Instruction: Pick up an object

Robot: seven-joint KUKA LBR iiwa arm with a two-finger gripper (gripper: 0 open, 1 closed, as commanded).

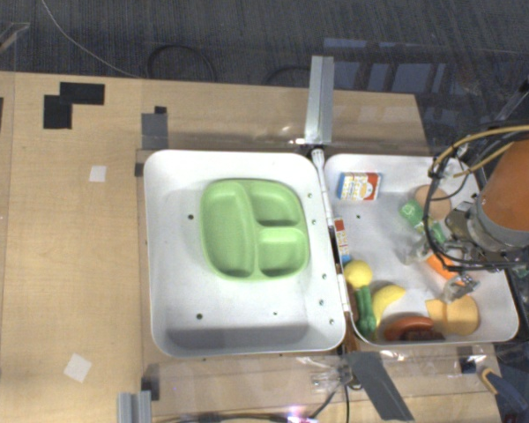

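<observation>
The objects are lying heaped in the right bin (363, 236), along its near and right sides: a yellow lemon (359, 274) touching a second yellow fruit (388, 298), a green stalk-like piece (366, 308) between them by the bin's left wall, a dark red round thing (412, 328) at the near rim, a yellow-tan block (454, 314) beside it, an orange piece (441, 263) and a green item (412, 211) further back. A small printed carton (358, 186) is lying apart near the far left corner. I am reaching in from the right, my orange-banded wrist (516, 192) hanging over the bin's right side, and my hand (450, 249) is sitting low among the orange and green pieces; how it is set I cannot tell. In the left bin (176, 324) a green divided tray (251, 227) is resting near the middle, on the wooden worktop (62, 263).
</observation>
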